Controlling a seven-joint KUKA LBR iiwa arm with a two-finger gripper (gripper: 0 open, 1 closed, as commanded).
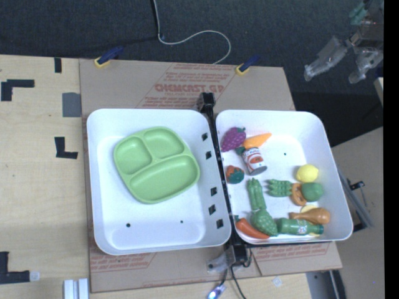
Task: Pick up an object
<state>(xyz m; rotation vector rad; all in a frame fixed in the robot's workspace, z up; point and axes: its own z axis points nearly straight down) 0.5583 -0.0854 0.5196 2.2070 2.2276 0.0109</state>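
We see the gripper point(345, 60) hovering up at two o'clock, well off the bins, fingers spread wide and holding nothing. The right bin point(312, 124) carries the toy food: purple grapes point(232, 137) at its eleven o'clock, a lemon point(307, 173) toward three. The left bin point(103, 126) holds a green divided plate point(156, 164).

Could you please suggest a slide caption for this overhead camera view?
Gripper raised beyond the right bin of toy food; green plate in the left bin.
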